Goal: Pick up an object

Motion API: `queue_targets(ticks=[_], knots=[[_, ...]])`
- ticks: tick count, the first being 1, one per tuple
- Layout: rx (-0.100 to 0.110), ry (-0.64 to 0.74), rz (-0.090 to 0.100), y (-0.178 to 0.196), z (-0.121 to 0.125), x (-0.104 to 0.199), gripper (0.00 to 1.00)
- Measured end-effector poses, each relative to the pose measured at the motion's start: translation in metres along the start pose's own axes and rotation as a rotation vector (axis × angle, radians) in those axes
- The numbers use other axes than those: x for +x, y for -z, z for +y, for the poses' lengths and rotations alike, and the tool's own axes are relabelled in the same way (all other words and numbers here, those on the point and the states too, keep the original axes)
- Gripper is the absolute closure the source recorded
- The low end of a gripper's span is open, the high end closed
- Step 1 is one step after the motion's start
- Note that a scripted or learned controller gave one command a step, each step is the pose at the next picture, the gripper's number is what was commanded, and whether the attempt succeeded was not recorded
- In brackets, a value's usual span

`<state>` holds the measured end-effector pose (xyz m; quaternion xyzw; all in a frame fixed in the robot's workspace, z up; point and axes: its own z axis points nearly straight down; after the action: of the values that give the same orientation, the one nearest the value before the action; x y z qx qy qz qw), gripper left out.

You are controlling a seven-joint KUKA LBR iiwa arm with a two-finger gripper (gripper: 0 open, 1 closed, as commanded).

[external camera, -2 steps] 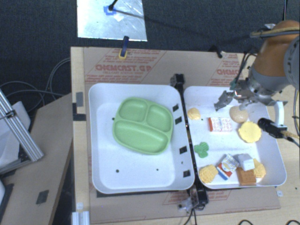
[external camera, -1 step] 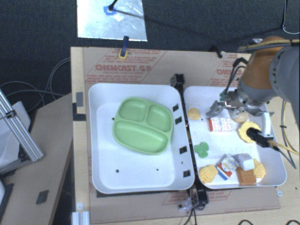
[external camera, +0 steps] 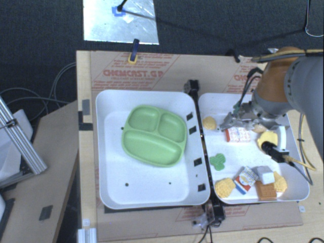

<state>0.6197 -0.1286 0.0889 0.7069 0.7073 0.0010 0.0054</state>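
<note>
You can read "CHEMCAST GP" on the brown board (external camera: 132, 73) behind the bins. The gripper (external camera: 234, 119) is low in the right bin (external camera: 297, 186), just above a red-and-white packet (external camera: 238, 134); I cannot tell its opening. A green divided plate (external camera: 154, 134) lies in the left bin (external camera: 109, 151).

A cardboard-covered bench (external camera: 152, 67) bears two white bins side by side, the left bin (external camera: 109, 151) and the right bin (external camera: 298, 186), touching along their inner edges.
</note>
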Motion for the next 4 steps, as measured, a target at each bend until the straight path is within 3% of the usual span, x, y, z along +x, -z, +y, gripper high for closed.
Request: queue_targets(ticks=[1, 2, 3, 4], knots=[[-0.014, 0.003, 0.005, 0.016, 0.005, 0.003, 1.0], [0.001, 0.004, 0.005, 0.079, 0.013, 0.007, 1.0], [0.001, 0.005, 0.005, 0.133, 0.015, 0.007, 1.0], [0.008, 0.008, 0.008, 0.143, -0.009, 0.056, 1.0]])
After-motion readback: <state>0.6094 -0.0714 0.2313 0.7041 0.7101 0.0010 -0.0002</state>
